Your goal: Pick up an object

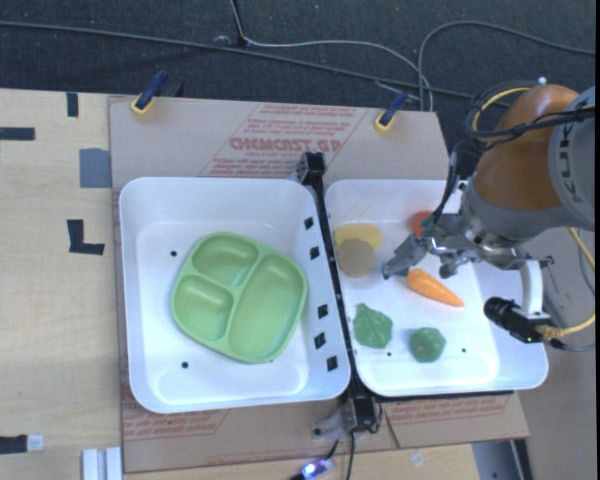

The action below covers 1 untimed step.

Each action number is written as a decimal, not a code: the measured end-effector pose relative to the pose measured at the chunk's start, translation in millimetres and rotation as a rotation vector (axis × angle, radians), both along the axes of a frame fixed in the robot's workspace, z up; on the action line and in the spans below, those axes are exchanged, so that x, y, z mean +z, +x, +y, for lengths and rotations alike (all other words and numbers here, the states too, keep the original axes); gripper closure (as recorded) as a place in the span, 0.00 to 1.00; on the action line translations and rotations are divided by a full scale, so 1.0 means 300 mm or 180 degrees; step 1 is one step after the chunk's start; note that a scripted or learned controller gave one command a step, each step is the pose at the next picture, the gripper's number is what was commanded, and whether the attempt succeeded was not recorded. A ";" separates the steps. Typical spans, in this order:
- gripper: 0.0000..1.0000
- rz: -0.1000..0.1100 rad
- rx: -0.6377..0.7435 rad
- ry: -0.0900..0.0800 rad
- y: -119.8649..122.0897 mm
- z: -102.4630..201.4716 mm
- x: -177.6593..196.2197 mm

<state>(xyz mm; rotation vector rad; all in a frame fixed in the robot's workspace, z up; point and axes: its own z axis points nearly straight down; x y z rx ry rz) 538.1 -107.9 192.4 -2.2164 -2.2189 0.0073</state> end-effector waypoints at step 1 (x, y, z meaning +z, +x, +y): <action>0.00 0.0006 -0.0002 0.0001 -0.025 0.009 -0.211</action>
